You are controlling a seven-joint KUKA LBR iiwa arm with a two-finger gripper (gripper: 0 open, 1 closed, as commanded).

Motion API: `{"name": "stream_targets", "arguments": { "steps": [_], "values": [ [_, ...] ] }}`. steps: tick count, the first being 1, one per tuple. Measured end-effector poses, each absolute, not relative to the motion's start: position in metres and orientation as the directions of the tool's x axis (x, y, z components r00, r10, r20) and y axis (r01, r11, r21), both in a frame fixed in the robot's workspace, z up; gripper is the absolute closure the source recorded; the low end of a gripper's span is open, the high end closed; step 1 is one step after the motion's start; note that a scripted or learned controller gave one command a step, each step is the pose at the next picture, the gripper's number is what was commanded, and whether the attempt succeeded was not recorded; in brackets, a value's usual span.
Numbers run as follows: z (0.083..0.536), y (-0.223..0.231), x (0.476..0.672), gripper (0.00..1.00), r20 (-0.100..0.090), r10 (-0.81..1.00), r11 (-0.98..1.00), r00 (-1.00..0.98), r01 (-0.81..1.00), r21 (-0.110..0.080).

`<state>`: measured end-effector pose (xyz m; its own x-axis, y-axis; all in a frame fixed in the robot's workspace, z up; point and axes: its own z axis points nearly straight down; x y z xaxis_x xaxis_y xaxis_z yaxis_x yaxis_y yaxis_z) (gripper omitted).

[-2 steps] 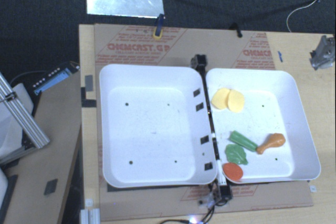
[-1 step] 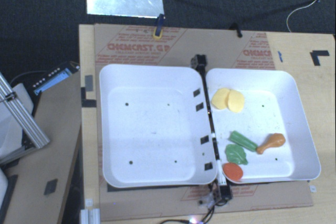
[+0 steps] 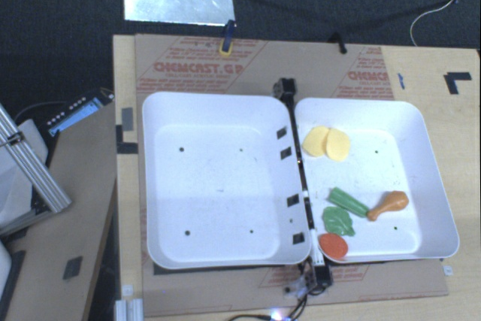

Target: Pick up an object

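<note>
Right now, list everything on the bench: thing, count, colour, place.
White bins: 2, white, side by side on the bench; left bin, right bin.
Yellow slices: 2, pale yellow, overlapping, upper left of the right bin.
Green pod: 1, green, lower middle of the right bin.
Green leaf: 1, green, just below the pod.
Drumstick: 1, orange-brown, right of the pod, touching its end.
Red piece: 1, red-orange, lower left corner of the right bin.
Clips: 4, dark, along the seam between the bins.
Board: 1, brown with red lettering, under the bins.

Two white bins [image 3: 218, 105]; two yellow pieces [image 3: 327, 143], two green [image 3: 342, 210], one orange drumstick [image 3: 388, 204], one red [image 3: 333, 245].
</note>
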<state>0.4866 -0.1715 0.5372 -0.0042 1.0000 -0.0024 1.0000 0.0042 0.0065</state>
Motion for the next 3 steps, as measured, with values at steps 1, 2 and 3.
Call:
{"name": "stream_targets", "arguments": {
  "steps": [1,2,3],
  "values": [
    [0.535,-0.105,0.487,1.00,0.001,1.000,0.011,-0.011,1.000,0.004],
    [0.511,-0.204,0.485,1.00,-0.004,1.000,-0.007,0.007,1.000,0.001],
    [0.537,-0.201,0.487,1.00,-0.003,1.000,0.005,-0.004,1.000,0.006]
  ]
}}
